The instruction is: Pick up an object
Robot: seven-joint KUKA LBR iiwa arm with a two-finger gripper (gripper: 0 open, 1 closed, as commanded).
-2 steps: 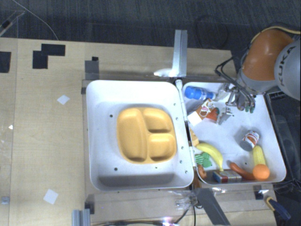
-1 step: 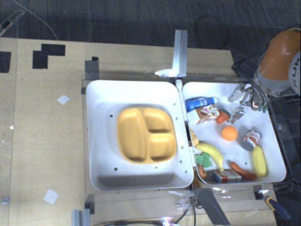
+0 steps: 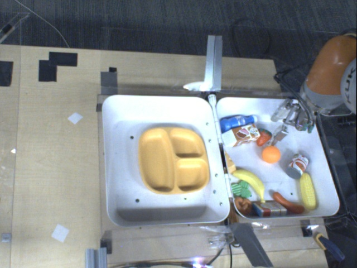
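Objects for picking sit in the right bin [image 3: 329, 166]: an orange ball [image 3: 271, 155] near the bin's middle, a blue-and-white packet [image 3: 240, 129] up-left of the ball with a brown-and-white label facing up, and a small red piece [image 3: 264, 139] between packet and ball, just above the ball. Banana [image 3: 250, 181] lies down-left of the ball, near the divider side of the bin. Small grey can with red-white label [image 3: 298, 164] is right of the ball, tilted on its side. Corn cob [image 3: 308, 191] lies just below the can, along the bin's right wall. Red sausage-like item [image 3: 288, 201] sits below the ball near the bin's front edge, with a green item [image 3: 241, 189] and some mixed small pieces beside the banana's lower end.

Gripper [image 3: 291, 117] hangs over the bin's upper right part, up-right of the ball and apart from it; fingers look spread, nothing between them. Orange band of the arm [image 3: 329, 66] is above and right of the gripper.

Left bin [image 3: 120, 149] holds a yellow divided tray [image 3: 173, 159], well left of the ball, three compartments, roughly centred.
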